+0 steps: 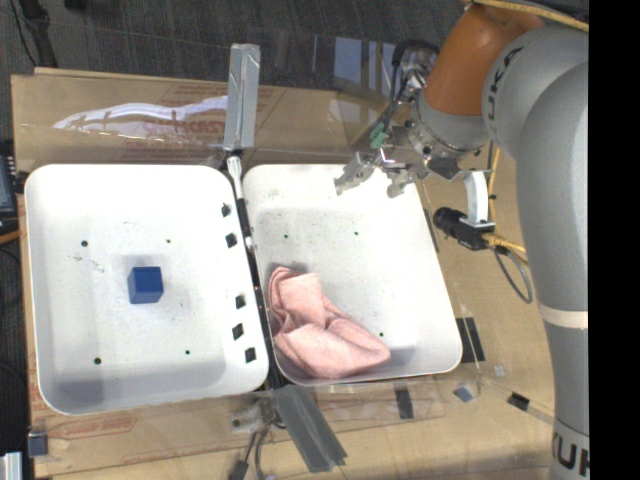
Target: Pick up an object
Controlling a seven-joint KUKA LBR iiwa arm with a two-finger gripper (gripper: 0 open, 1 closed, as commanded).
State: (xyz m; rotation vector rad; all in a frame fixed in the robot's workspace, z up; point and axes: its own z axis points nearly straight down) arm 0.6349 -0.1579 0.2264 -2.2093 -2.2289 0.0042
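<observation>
A crumpled pink cloth (318, 326) lies in the near left corner of the right bin (400, 258). A small blue cube (146, 284) sits on the floor of the left bin (60, 218), left of its middle. My gripper (374, 179) hangs over the far edge of the right bin, well above and behind the cloth. Its two fingers stand apart, open, with nothing between them.
A grey divider strip (240, 218) with black clips runs between the two bins. A grey post (241, 98) stands behind that strip. The arm's big grey body (540, 168) fills the right side beyond the right bin.
</observation>
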